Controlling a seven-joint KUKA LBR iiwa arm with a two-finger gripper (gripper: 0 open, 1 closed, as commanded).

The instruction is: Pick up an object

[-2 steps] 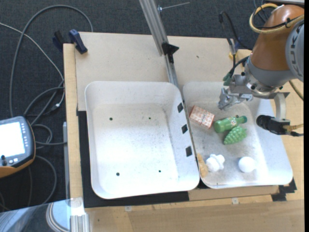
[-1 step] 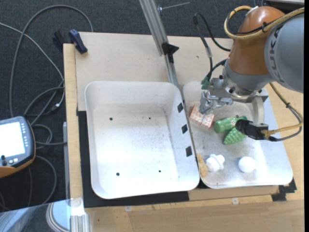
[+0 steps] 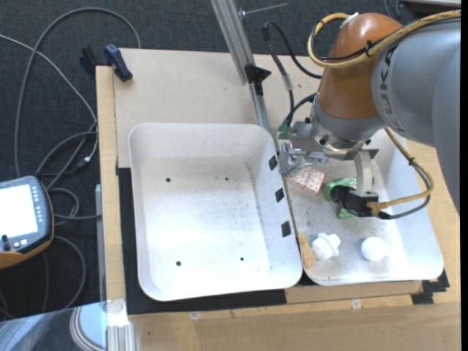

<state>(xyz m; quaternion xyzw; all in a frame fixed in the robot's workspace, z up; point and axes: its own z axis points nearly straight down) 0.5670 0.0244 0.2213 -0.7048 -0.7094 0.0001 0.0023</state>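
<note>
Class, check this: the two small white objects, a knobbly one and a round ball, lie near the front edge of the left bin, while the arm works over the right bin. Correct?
Not quite. The camera view shows the knobbly white object and the round white ball near the front edge of the right bin, not the left. The arm does work over the right bin.

Grey arm (image 3: 428, 72) reaches in from the right, its orange band (image 3: 358, 57) bulging above the wrist. The wrist points down over the right bin, near that bin's left wall. The gripper (image 3: 296, 159) hangs low beneath the band, its metal body tucked under the wrist; yellow and black cables loop round the band and trail off to the right.
</note>
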